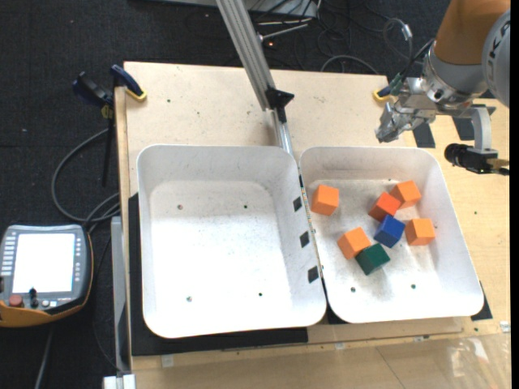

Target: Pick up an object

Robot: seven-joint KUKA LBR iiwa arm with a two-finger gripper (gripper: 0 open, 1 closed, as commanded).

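Orange cube (325,198) sits alone, left of cube cluster (388,225) in right bin (454,241); my easiest target; gripper (394,126) beyond bin's far rim, jaw state unclear; I'd descend straight, clear of neighbours.

One camera sits high above the bench (203,96) and looks down at a slant. It is far enough back to see both white bins, the left bin (219,233) and the right bin (389,298), plus the dark floor (49,39) around. The arm (474,23) comes in from the top right corner.
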